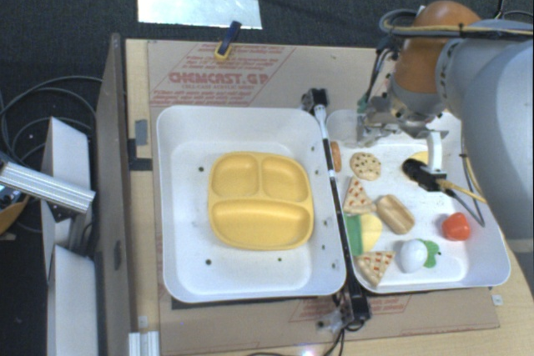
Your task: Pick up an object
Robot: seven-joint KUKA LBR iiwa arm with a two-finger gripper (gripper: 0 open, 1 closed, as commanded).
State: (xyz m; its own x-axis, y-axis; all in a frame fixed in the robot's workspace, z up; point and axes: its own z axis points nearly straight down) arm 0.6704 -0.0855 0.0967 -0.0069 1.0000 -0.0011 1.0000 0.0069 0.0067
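A cardboard sheet [250, 71] covers the bench, and the two bins sit on it side by side, their long rims touching. The grey arm [492, 96] comes in from the right and bends down over the far end of the right bin [484, 258]. The left bin [179, 179] holds a yellow tray [260, 200] with three compartments, lying flat near the middle.

The gripper [377, 129] hangs over the far left corner of the right bin, just beyond the cookie [365, 165]. I cannot tell whether it is open or closed, as the wrist hides it from this angle.

The things to pick all lie in the right bin, on its floor. A bun [395, 213] lies near the middle, tilted. Just left of it is a yellow-green piece [360, 231], close to the wall shared with the left bin. A white ball [411, 255] with a green bit at its side sits at the near end, beside a waffle wedge [375, 266]. A pizza wedge [357, 198] lies between the cookie and the yellow-green piece. A red tomato [455, 226] sits apart, toward the right wall. A small sausage [335, 154] lies along the shared wall, left of the cookie. A yellow piece [420, 156] is partly hidden under the arm
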